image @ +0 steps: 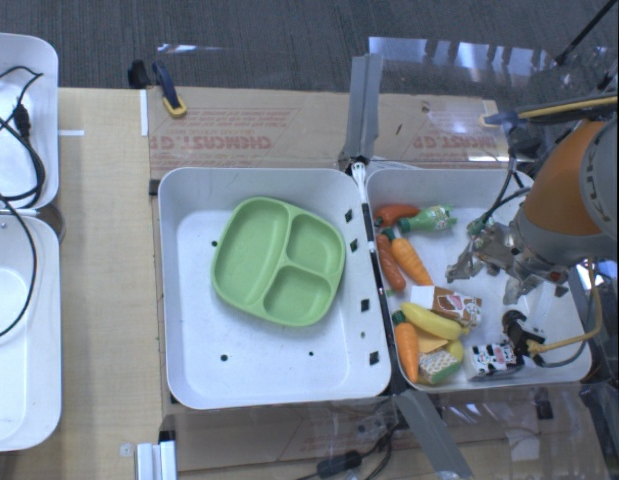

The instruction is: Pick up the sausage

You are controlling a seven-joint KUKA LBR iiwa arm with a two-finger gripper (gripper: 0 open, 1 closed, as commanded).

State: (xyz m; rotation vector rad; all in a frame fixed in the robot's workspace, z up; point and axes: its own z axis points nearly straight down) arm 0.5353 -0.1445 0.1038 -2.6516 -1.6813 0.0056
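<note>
The sausage (389, 265), a slim reddish-brown stick, lies along the left wall of the right bin (569, 368). An orange carrot (410, 259) lies right beside it. My gripper (491, 274) hangs over the middle of the right bin, to the right of the sausage and apart from it. Its fingers are open and hold nothing. The orange-banded wrist (574, 193) sits above and to the right of it.
The right bin also holds a red piece (397, 212), a green bottle (430, 220), a banana (432, 320), a second carrot (406, 349), a small box (456, 305) and a black-and-white toy (494, 358). A green divided plate (279, 261) lies in the left bin (189, 368).
</note>
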